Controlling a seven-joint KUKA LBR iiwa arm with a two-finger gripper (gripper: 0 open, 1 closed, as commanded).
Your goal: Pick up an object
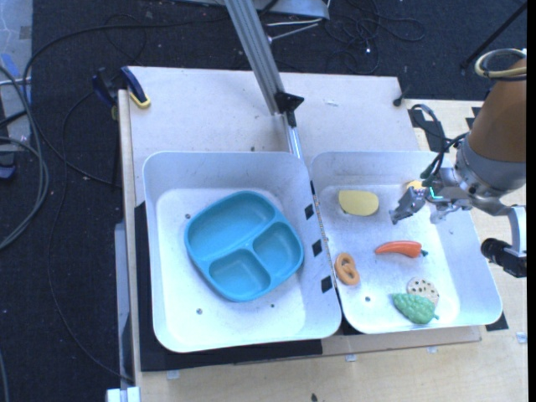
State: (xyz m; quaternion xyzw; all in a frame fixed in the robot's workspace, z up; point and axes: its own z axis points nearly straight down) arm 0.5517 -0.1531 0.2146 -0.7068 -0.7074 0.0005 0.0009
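The gripper [412, 206] hangs over the far part of the right bin [469, 304], with the grey arm [494, 153] and its orange band coming in from the right edge. Its two fingers are spread apart and nothing sits between them. Just left of the fingertips, a yellow piece [358, 203] lies flat on the bin floor, near the gripper but not touching it. Nearer the camera, a red pepper [399, 248] lies crosswise in the middle of the same bin, below the gripper. Left of the pepper, close to the bin's left wall, sits a small orange pretzel [346, 269]. In the near right part of the bin a speckled cookie [423, 289] rests against a green leafy piece [415, 308], the two touching. The left bin [167, 224] holds a blue tray [244, 245] with three compartments, set at a slant. A metal pole [255, 44] rises from the far side between the bins.
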